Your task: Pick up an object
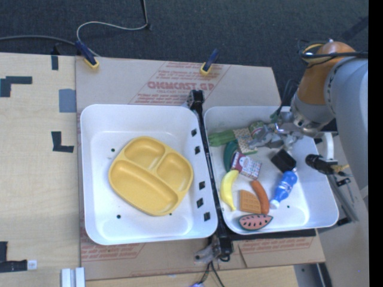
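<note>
The right bin (320,211) holds several toy items. They include a yellow banana (228,189), an orange cracker (250,201), a watermelon slice (255,222), a blue bottle (284,185), a black block (282,159), a printed packet (246,165) and a green cucumber (221,139). My gripper (267,134) reaches in from the right and sits low over the bin's far part. It is right beside a small greenish card (245,140) and above the black block. The arm's grey wrist hides what lies under it.
In the left bin (96,160) lies a yellow divided plate (151,175). A black divider clip strip (200,154) runs between the bins. Both bins rest on cardboard (173,85) held by yellow clamps, with a cable on the dark floor behind.
</note>
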